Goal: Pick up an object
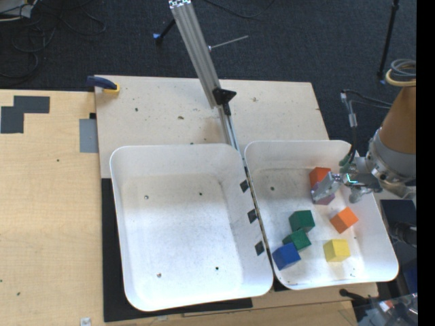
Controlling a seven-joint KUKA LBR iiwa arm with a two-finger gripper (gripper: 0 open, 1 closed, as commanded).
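My gripper (pixel 340 193) hangs over the upper right part of the right bin (pixel 380 267), with the arm reaching in from the right. Its two grey fingers stand apart, open, with nothing between them. The left finger (pixel 323 193) is right beside a red-orange block (pixel 318 176), at its lower edge. An orange cube (pixel 344 219) lies just below the gripper. Further down are a yellow cube (pixel 336 250), two green blocks (pixel 301 220) (pixel 297 239) and a blue cube (pixel 286 255).
The left bin (pixel 129 182) sits beside the right one, with a black-clipped divider (pixel 250 202) where they meet. A slanted aluminium bar (pixel 200 53) rises behind the bins. The arm's orange band (pixel 408 124) is at the right edge.
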